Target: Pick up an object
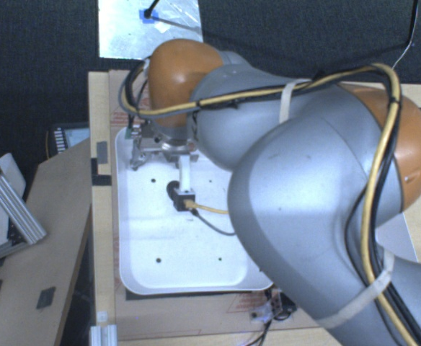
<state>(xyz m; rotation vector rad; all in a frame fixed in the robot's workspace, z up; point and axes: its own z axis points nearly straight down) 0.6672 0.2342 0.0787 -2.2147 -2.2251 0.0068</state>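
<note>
The grey arm with its orange band reaches across from the right and covers most of the bench. Its gripper [148, 148] hangs low over the far left corner of the left white bin [160, 265]. The arm's bulk hides the gripper from above, and I cannot make out any object between or under it. The visible bin floor shows small dark holes and no loose object that I can make out. The right bin lies hidden beneath the arm.
A shiny silver sheet [149, 16] with a blue tape mark lies behind the bench. An aluminium rail [9, 204] slants at the left edge. The bench's wooden border [102, 215] runs along the bin's left side.
</note>
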